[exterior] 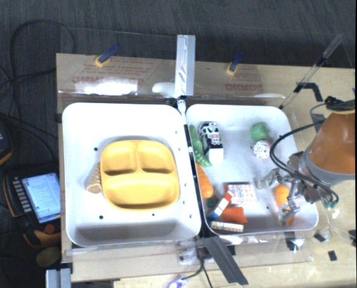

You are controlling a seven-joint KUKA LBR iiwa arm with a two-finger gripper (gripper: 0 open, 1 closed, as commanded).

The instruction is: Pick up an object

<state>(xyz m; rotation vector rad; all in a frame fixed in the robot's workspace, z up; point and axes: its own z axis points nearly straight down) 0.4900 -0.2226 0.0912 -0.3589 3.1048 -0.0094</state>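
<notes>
Red block (234, 215) in right bin (238, 114); jaws (284, 204) beside orange ball (280, 192).

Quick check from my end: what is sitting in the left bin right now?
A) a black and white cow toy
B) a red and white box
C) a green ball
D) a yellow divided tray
D. The yellow divided tray lies in the middle of the left bin, while the smaller toys are gathered in the right bin.
</notes>
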